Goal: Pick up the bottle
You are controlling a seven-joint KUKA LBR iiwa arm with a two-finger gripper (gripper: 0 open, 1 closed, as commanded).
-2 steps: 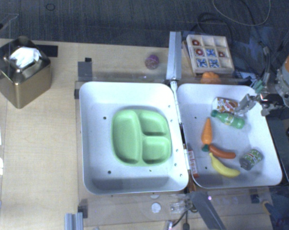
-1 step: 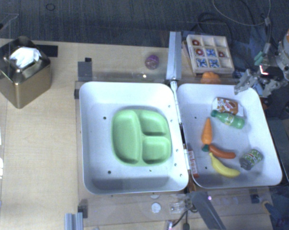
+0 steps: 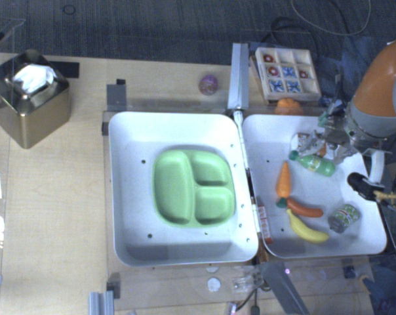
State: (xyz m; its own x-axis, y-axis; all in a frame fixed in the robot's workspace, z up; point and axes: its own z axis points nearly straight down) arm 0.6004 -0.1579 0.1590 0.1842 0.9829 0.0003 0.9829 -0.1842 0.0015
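Note:
The bottle [image 3: 314, 165] is green with a white cap and lies on its side in the upper part of the right bin [image 3: 375, 241], its cap pointing left. My gripper [image 3: 330, 143] hangs just above and slightly right of the bottle, under the orange band of the arm. The metal of the gripper overlaps the bottle's upper edge in this view. Whether it touches the bottle is unclear.
In the right bin lie a carrot [image 3: 283, 179], a red sausage [image 3: 305, 209], a banana [image 3: 307, 229] and a small can [image 3: 344, 218]. The left bin [image 3: 129, 241] holds a green divided tray [image 3: 193, 186]. A tic-tac-toe board [image 3: 288, 73] lies behind the bins.

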